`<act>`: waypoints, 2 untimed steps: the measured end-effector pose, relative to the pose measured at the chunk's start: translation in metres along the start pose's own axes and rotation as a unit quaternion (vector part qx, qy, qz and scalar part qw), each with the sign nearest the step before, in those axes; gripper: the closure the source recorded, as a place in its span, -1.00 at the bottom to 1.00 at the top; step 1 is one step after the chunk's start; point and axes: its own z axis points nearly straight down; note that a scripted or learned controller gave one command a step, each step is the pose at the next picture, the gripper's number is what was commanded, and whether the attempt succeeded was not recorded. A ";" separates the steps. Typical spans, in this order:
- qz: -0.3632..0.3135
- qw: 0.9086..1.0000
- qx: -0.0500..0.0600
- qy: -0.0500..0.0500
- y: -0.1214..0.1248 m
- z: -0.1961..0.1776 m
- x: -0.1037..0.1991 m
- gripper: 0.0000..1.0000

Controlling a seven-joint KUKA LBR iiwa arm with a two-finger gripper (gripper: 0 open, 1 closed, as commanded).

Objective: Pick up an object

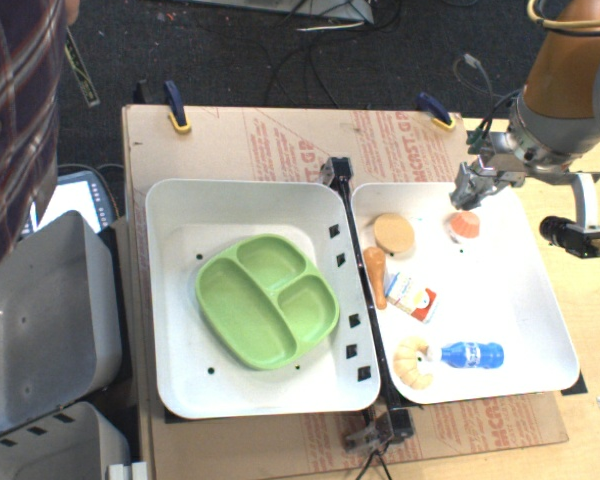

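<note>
Pincer [467, 198] over far side of right bin [540, 298], just above small orange-pink object [464, 226]; finger state impossible to tell. Green divided plate [268, 300] in left bin [180, 268].

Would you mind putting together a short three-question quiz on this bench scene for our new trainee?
1. True or false: the green divided plate lies in the same bin as the blue bottle.
2. Multiple choice: which item lies nearest the gripper? A) the blue bottle B) the small pink-orange item C) the carrot
3. Fill in: the small carton lies between the carrot and the bin's ____ wall, in the camera's terms.

Key
1. False: the plate is in the left bin, the bottle in the right bin.
2. B: it lies just below the gripper in the view.
3. Right.
</note>
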 end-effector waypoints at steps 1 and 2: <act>-0.002 1.000 0.002 0.001 0.005 -0.002 0.047 1.00; -0.002 1.000 0.003 0.002 0.015 0.014 0.102 1.00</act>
